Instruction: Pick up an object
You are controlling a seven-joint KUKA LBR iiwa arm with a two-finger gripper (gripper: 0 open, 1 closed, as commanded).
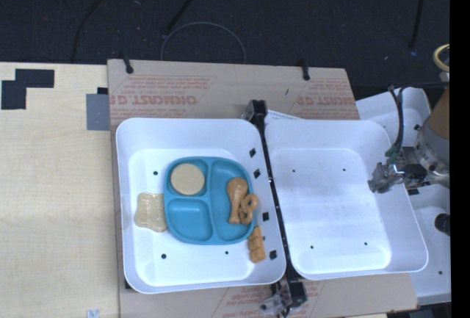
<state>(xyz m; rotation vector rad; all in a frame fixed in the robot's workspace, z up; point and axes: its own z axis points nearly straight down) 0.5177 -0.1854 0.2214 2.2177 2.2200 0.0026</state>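
From above, the gripper (pixel 383 178) hangs at the right bin's (pixel 338 258) right rim, and I cannot tell how its fingers stand (too small and dark). In the left bin (pixel 139 272) a blue tray (pixel 192 222) holds a round cookie (pixel 186 178) and a pretzel (pixel 241 200), with a pale piece (pixel 150 211) touching its left edge and a small brown piece (pixel 255 244) at its lower right.

One fixed camera looks down at a slant on my tabletop (pixel 51 184), both bins framed, my arm entering right.
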